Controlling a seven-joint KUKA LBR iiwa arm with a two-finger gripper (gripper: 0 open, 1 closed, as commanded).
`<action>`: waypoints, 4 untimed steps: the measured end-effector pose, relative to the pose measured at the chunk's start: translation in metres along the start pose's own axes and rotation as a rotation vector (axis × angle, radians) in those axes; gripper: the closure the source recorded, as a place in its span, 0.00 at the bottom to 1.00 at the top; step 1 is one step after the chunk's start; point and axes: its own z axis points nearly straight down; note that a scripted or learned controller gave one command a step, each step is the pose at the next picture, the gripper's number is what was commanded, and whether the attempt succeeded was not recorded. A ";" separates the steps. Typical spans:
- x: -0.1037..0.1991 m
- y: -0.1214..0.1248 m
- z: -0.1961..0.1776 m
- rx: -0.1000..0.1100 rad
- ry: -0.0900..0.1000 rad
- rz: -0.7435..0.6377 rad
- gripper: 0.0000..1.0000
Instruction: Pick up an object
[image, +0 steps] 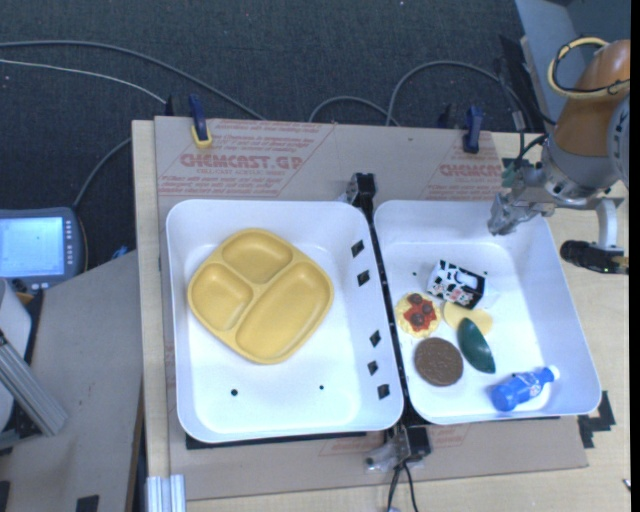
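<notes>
A single fixed camera looks down at a slant from above the bench (250, 150), taking in both white bins (200, 400), seemingly from the front; the arm (590, 110) enters at right.

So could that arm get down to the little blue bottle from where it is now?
Probably yes. The blue bottle lies on its side in the right bin's near corner with nothing on top; the gripper is over the same bin's far edge.
</notes>
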 end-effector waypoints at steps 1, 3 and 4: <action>-0.008 -0.003 -0.058 0.000 -0.001 0.001 1.00; 0.042 -0.033 -0.124 0.010 0.003 -0.001 1.00; 0.086 -0.052 -0.127 0.009 0.004 -0.002 1.00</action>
